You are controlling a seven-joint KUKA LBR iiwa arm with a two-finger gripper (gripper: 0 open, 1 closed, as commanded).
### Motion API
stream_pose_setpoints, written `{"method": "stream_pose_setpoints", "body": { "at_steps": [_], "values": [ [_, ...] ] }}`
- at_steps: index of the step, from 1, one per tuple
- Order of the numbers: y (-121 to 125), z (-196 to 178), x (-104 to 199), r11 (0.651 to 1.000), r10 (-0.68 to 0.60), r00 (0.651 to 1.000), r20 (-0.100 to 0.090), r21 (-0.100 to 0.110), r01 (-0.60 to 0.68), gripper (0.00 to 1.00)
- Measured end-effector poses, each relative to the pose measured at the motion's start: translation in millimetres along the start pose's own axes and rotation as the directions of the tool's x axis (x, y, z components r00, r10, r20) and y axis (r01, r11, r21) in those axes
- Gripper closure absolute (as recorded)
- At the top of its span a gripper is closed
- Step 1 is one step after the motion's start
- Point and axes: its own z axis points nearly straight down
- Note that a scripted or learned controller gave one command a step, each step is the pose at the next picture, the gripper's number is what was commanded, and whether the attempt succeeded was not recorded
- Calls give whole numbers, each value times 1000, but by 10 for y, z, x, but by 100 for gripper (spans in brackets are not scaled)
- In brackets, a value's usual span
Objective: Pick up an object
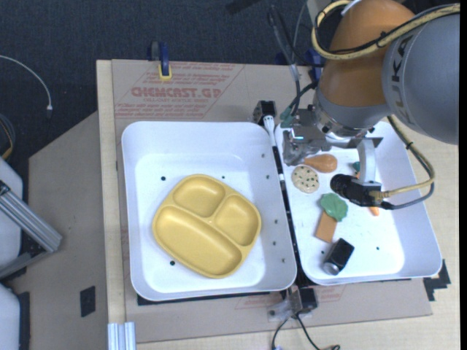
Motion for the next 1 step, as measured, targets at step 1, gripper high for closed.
{"method": "stream_pose_setpoints", "body": {
  "at_steps": [1],
  "values": [
    [-223,184,547,1000,0,1000,0,2,0,100]
  ]
}}
